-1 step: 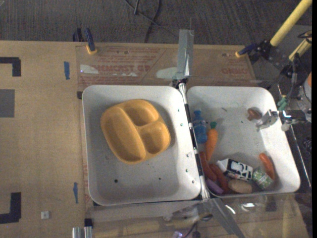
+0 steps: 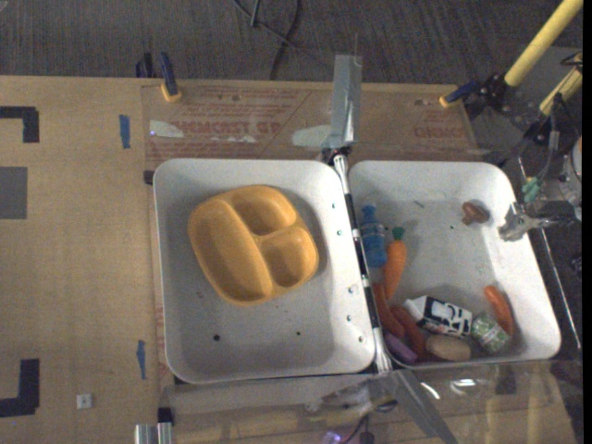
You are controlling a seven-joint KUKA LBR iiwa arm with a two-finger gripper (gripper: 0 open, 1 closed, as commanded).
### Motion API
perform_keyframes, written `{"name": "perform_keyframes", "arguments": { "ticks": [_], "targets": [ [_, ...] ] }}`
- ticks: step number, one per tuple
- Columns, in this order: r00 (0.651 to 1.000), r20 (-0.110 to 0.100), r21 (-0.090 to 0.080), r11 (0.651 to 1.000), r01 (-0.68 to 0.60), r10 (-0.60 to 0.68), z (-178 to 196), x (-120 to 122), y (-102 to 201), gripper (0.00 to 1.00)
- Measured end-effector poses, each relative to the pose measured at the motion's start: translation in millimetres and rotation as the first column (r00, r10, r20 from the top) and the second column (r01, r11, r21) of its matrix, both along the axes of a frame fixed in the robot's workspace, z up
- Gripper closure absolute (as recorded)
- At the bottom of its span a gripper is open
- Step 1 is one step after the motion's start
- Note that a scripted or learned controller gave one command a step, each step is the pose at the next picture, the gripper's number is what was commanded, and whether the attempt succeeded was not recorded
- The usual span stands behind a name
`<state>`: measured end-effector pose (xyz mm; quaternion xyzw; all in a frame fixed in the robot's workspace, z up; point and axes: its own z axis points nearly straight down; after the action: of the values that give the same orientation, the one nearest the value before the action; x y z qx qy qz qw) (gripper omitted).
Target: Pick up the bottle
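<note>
The right bin (image 2: 435, 178) is open across its middle and far side; only a small brown lump (image 2: 475, 212) sits near the far right corner. Clutter hugs the left wall and near edge: a blue bottle (image 2: 374, 239) touching a carrot (image 2: 395, 265), then a black-and-white carton (image 2: 442, 314), a green can (image 2: 490, 333) and an orange piece (image 2: 499, 308). The left bin (image 2: 185, 340) is free along its near side, beyond the yellow divided plate (image 2: 253, 243).

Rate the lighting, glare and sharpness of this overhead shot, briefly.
Camera view: soft overall, small items like the blue bottle lack crisp edges; both white bins are bright and nearly washed out; glare streaks the clear sheet at the bottom; shadows are faint; the gripper is blurry.
</note>
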<state>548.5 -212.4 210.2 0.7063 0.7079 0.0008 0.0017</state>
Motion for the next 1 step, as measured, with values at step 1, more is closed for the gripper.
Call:
{"name": "perform_keyframes", "arguments": {
  "ticks": [1],
  "targets": [
    [0.956, 0.0, -0.001, 0.956, 0.293, -0.293, 81.2, 71.6, -9.9, 1.0]
  ]
}}
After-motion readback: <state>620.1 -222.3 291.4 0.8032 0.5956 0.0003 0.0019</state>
